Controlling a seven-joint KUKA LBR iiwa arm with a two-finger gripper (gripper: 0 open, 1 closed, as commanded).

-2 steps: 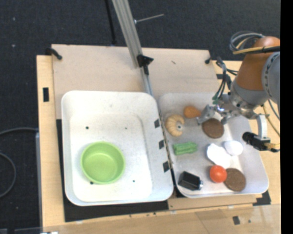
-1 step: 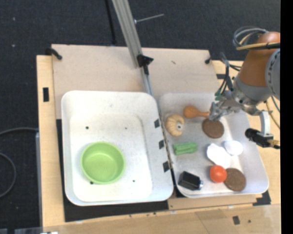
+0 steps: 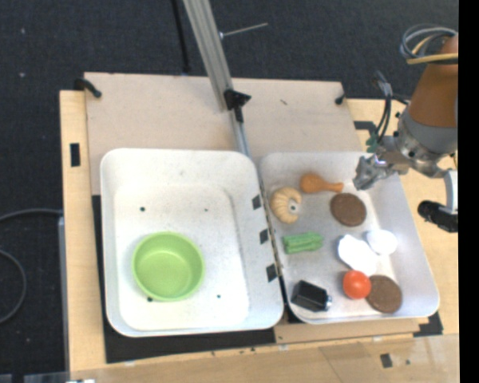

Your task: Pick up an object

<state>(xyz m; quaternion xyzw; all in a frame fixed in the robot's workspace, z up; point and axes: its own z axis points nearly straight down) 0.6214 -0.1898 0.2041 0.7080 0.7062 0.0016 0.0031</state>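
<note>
My gripper hangs over the upper right part of the right bin, just above a brown round disc and right of an orange gourd-shaped piece. Nothing shows between its fingers. In the same bin lie a tan ribbed pumpkin, a green block, a white lump, a small white cap, a red ball, a second brown disc and a black block.
The left bin holds a green bowl near its front left. A metal pole slants down to the gap between the bins. The arm's orange band is at the right edge.
</note>
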